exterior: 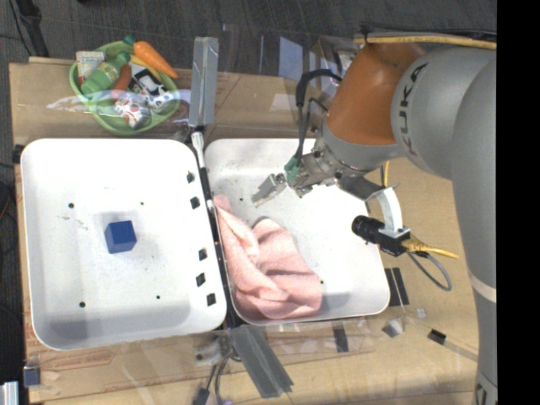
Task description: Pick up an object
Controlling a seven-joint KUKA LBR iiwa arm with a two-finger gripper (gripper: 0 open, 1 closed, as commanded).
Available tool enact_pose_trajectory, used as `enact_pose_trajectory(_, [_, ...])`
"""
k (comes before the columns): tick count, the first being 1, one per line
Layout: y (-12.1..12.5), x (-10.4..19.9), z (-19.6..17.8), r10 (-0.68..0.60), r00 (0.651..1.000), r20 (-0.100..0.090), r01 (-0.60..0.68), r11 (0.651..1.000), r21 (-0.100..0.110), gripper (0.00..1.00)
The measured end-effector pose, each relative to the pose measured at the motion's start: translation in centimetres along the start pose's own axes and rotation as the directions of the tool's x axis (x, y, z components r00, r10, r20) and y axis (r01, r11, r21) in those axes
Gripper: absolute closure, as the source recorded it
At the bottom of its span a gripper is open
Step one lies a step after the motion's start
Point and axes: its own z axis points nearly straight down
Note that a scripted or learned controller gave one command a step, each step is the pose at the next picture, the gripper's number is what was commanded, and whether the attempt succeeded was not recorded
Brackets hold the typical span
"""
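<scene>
Pink cloth [268, 267], crumpled, lies in the right-hand white bin [371, 298], spread from the bin's left wall toward its lower middle; it is the only loose object in that bin and the likeliest target. Blue cube [121, 235], the other candidate, sits alone in the left-hand white bin [51, 310], left of centre in the frame. Gripper [268, 189], carried on the grey arm with its orange band [371, 91] entering from the upper right, hangs over the upper middle of the right bin, tilted toward the frame's left. Its two fingers appear parted, and nothing lies between them. Fingertips stand near the cloth's upper edge but apart from it; whether they touch the bin floor cannot be told. Progress, as judged from this arrangement: no object is grasped or lifted, so the pick is not yet accomplished. Remaining: lowering onto an object, closing on it and raising it. Green bowl [126, 118] of toy vegetables rests outside the bins at upper left.
</scene>
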Motion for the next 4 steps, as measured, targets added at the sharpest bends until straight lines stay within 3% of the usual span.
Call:
enact_pose_trajectory(1, [-3.4, -1.4, 10.3, 0.048, 0.999, -0.002, -0.048, 0.999, 0.006, 0.00])
enact_pose_trajectory(2, [-5.0, -2.4, 13.6, 0.077, 0.997, -0.001, -0.077, 0.997, 0.003, 0.00])
enact_pose_trajectory(3, [-4.9, -2.5, 12.6, 0.073, 0.997, 0.000, -0.073, 0.997, 0.003, 1.00])
enact_pose_trajectory(4, [2.8, -0.6, 2.0, 0.036, 0.999, 0.000, -0.036, 0.999, 0.001, 1.00])
